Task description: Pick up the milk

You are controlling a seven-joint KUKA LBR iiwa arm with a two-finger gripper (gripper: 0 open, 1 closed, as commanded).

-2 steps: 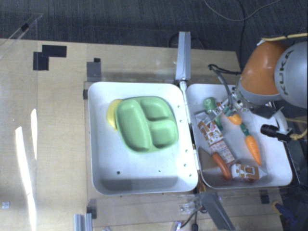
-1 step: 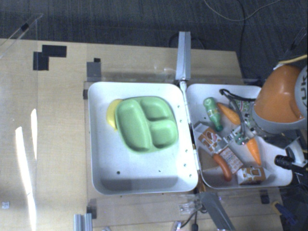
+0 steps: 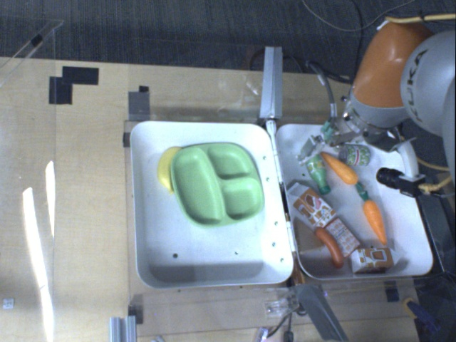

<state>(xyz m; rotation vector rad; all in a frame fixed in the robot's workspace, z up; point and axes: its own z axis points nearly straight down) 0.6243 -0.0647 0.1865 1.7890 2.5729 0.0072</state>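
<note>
A small brown-and-white carton (image 3: 371, 260), which looks like the milk, lies on its side in the right bin's (image 3: 420, 251) front right corner. My gripper (image 3: 318, 145) hangs low over the far left part of that bin, beside a green bottle (image 3: 318, 174) and a small round can (image 3: 357, 154). The carton is far from the gripper, toward the front, and nothing touches it. The grey arm with its orange band (image 3: 388, 66) comes in from the upper right.
The right bin also holds two carrots (image 3: 339, 168) (image 3: 375, 220), a red sausage (image 3: 329, 246) and a long patterned box (image 3: 325, 219). In the left bin, a green divided tray (image 3: 216, 182) lies over a yellow item (image 3: 166, 168). A metal bar (image 3: 271, 84) stands between the bins.
</note>
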